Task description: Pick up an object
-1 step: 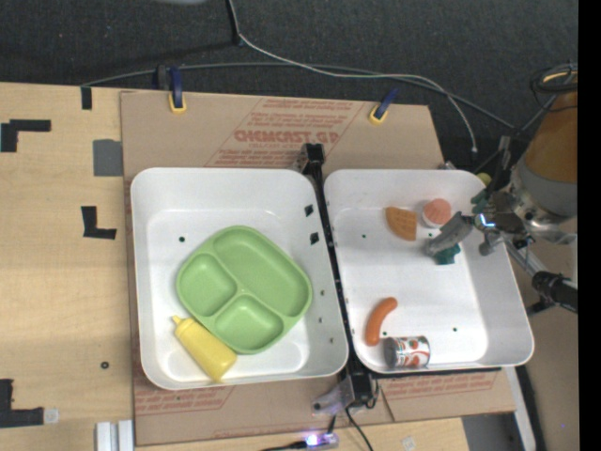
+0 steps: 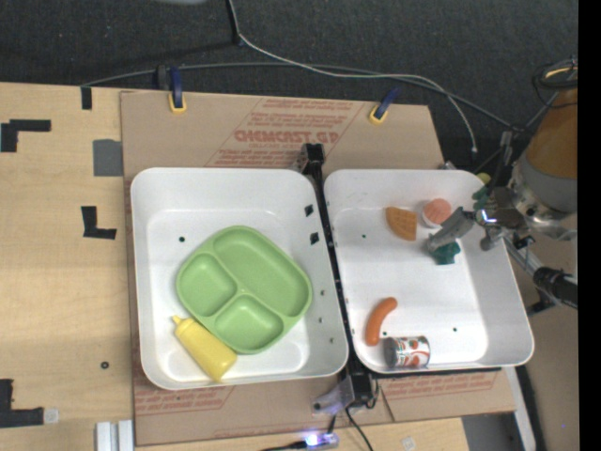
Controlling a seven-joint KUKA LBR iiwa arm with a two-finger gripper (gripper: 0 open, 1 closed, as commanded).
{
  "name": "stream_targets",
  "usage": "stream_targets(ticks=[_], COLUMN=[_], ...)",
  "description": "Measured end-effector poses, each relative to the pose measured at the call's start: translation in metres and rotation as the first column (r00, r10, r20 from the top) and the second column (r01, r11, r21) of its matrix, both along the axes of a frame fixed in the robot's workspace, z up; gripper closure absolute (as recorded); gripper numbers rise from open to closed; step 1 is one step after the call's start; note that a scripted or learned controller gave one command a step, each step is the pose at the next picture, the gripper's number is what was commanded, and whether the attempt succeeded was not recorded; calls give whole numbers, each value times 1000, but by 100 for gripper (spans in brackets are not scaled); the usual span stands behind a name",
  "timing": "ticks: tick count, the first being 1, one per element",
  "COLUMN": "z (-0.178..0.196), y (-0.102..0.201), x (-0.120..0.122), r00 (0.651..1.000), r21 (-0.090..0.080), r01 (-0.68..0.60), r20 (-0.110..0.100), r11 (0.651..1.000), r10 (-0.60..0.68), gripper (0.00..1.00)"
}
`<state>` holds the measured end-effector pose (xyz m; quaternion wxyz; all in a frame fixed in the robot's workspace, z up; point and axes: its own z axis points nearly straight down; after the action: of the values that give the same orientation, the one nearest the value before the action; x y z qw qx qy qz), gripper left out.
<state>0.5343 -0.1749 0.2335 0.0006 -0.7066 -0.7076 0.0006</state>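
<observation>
Objects for picking lie mostly in the right bin (image 2: 488,341), as we see it. Nearest the gripper (image 2: 467,232) we find a small teal block (image 2: 447,252), partly under a grey finger (image 2: 449,232) that slants down onto it; we cannot tell whether the jaws are open or closed, nor whether the block is gripped. Just beside it, toward the bin's far wall, sit a round pink and red piece (image 2: 437,210) and an orange wedge-like piece (image 2: 402,223), close together. Nearer the front we see a curved orange-red sausage shape (image 2: 379,319), and just beside it a small can (image 2: 407,351) lying on its side, with a white label bearing red marks we cannot read.

In the left bin (image 2: 150,252) we see a light green divided plate (image 2: 244,289) with three compartments, and a yellow bottle (image 2: 203,346) lying at the plate's front-left edge, touching it.

Both bins rest on a brown cardboard sheet (image 2: 272,130) printed in red; we read something like "CHEMCAST GP", the rest being too small. Two clamps (image 2: 175,92) hold its far edge.
</observation>
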Motion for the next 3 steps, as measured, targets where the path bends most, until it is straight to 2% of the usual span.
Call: stream_targets(ticks=[1, 3], z=[-53, -150], y=[-10, -4], x=[0, 1], r00=[1000, 1000], r21=[0, -2], r01=[2, 0], r20=[-5, 2], r11=[1000, 1000], r10=[-2, 0], gripper=[0, 0])
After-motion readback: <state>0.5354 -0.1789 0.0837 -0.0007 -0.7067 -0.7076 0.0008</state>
